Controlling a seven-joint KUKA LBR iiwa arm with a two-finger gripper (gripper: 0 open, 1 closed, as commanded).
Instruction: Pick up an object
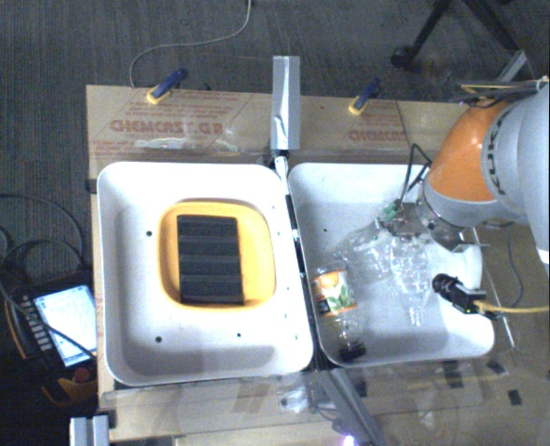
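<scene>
While the grey arm [526, 156] reaches in from the right with its orange band [465, 161] showing above the wrist, it bends down over the right bin [349, 189], and its gripper [407, 223] sits low at the upper middle of that bin, right against a crumpled clear plastic bottle [386, 258]; whether it grips anything cannot be told from this slant, since the wrist hides its tip. A second bottle [335, 300], with an orange and green label and a dark cap, lies just left of the clear one, near the wall between the bins, its cap end pointing toward the near edge. A black fitting with a yellow cable [456, 294] hangs beside the arm over the bin's right side. Well apart, the left bin [126, 249] holds a yellow tray with a black ribbed insert [210, 258] lying flat in its middle
</scene>
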